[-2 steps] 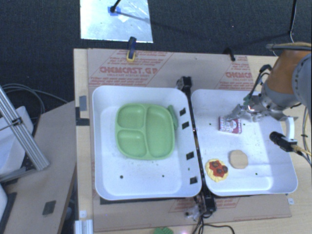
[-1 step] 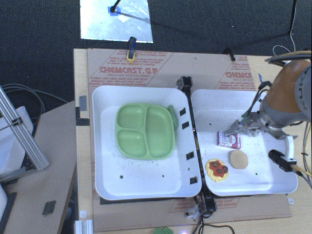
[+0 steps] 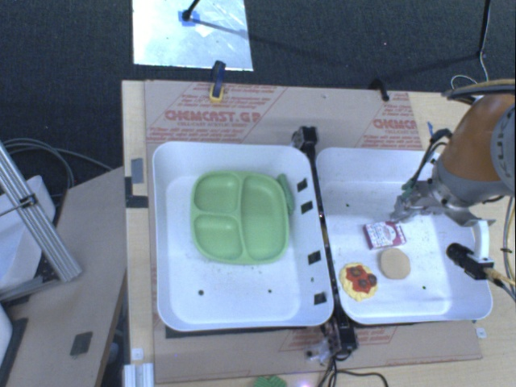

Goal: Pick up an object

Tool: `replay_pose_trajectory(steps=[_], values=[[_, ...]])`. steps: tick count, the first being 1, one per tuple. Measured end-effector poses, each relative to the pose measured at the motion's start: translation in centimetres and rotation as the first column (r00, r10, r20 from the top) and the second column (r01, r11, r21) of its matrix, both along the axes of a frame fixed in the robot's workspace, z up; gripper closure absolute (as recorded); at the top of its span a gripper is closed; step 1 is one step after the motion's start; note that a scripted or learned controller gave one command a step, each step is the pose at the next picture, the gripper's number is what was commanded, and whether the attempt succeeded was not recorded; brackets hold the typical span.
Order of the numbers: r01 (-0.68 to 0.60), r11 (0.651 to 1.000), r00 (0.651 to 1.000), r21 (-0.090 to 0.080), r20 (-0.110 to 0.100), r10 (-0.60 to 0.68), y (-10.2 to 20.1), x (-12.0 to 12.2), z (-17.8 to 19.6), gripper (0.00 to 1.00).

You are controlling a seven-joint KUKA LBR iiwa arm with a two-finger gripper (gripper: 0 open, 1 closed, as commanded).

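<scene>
The packet (image 3: 384,235), a small red-and-white rectangle, lies flat in the right bin (image 3: 355,176) with its long axis running roughly left to right across the view, tilted slightly. It sits just below and a little left of the gripper (image 3: 405,205), near it but apart from it. Whether the gripper is open or closed cannot be told at this size; nothing shows between its tips.

Below the gripper, just past the packet, lies a round tan cookie (image 3: 395,264), close to the packet's lower right corner. Further down and left of that is a toy pizza (image 3: 359,281), yellow with red spots. Nothing lies between gripper and packet.

Well to the gripper's left, the left bin (image 3: 173,240) holds a green divided plate (image 3: 240,216).
</scene>
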State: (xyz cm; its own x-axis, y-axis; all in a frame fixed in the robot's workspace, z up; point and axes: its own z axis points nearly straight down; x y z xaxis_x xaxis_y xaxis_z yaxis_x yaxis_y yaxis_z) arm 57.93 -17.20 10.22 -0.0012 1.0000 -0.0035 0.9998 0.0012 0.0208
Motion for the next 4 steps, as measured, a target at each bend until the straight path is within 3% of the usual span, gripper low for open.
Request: replay_pose_trajectory(steps=[1,2,3,4], values=[[-0.009,1.000,1.000,0.006,-0.014,0.009,8.0,-1.1,7.1,1.00],[-0.001,1.000,1.000,0.004,-0.018,0.002,7.5,-1.2,6.7,0.00],[0.005,1.000,1.000,0.004,-0.024,-0.005,3.6,-6.6,-2.1,0.00],[0.000,1.000,1.000,0.002,-0.016,0.000,3.7,-6.2,-0.7,1.00]])
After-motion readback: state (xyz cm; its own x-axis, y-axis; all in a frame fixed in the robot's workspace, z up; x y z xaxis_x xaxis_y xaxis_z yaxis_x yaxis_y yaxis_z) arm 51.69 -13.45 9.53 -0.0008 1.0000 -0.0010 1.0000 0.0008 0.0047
